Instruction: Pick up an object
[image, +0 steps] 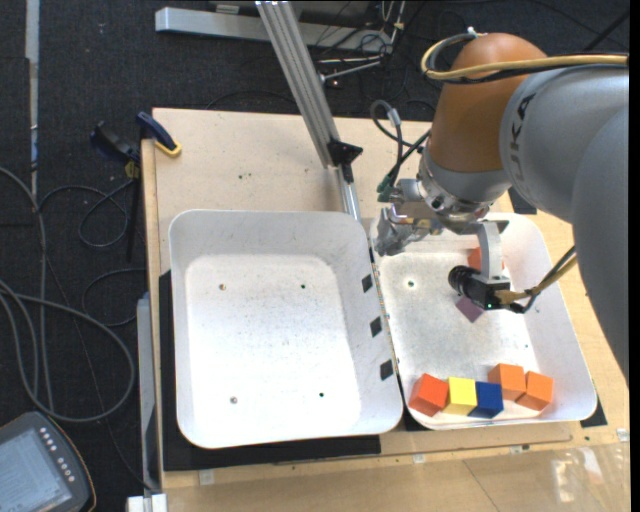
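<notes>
– White plastic, the shallow left bin (260, 340), lies left of the grey 2-finger gripper (397, 232). What sits right of the gripper?

– A small purple block (469, 309), right of the gripper and nearer the camera, in the shallow white right bin (425, 335). Farther below the gripper runs a packed row of 5: orange left cube (430, 393), yellow cube (462, 392), blue cube (489, 400), orange middle cube (512, 379), orange end cube (539, 390).

– Is the gripper open or closed?

– I cannot tell.

– Likeliest target?

– Probably the purple block, since it is nearest the gripper and stands apart. The row's long axis runs left to right, with its cubes touching.
</notes>
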